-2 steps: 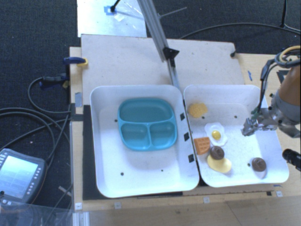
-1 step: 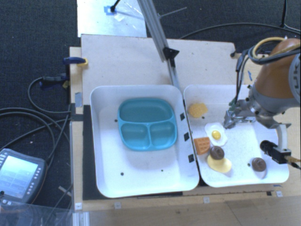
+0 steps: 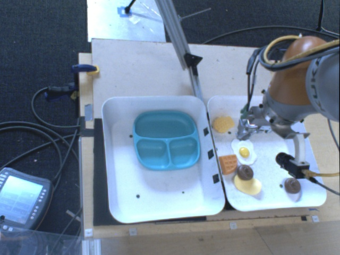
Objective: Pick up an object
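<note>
In the left bin (image 3: 114,185) at frame centre lies a blue divided plate (image 3: 166,139). The right bin (image 3: 319,195) holds a round yellow cracker (image 3: 223,124), an orange block (image 3: 228,163), a fried egg (image 3: 244,153), a brown disc (image 3: 245,172) on a yellow piece (image 3: 248,185), and another brown disc (image 3: 291,185). The gripper (image 3: 245,132) hangs just above the fried egg, right of the cracker; its jaw state cannot be told.

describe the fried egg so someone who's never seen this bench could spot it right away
Look at the right-hand white bin, the one the grey arm hangs over, not the bin holding the blue tray. The fried egg lies near its middle, just below the gripper. It alone is white with a yellow yolk.
</note>
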Controlling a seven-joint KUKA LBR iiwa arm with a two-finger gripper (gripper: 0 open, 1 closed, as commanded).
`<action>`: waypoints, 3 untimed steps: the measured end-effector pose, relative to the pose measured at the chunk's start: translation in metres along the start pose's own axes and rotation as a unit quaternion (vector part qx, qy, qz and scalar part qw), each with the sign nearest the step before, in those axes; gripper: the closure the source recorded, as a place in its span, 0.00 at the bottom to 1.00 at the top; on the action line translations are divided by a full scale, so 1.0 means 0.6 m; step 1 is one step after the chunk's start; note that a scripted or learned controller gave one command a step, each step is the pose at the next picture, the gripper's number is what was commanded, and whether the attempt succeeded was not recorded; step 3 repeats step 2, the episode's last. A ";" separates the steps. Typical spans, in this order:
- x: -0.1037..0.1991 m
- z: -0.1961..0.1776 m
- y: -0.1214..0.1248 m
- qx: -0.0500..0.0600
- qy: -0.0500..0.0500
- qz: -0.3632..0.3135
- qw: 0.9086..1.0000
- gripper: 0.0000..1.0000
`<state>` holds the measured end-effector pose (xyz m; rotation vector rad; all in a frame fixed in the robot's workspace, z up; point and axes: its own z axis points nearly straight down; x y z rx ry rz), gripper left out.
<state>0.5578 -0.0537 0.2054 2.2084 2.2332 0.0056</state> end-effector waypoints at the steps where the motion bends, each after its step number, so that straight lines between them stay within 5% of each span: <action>1: 0.084 0.009 0.036 0.000 0.000 0.000 1.000 1.00; 2: 0.173 0.001 0.090 -0.001 0.001 0.000 1.000 1.00; 3: 0.173 0.001 0.090 -0.001 0.001 0.000 1.000 1.00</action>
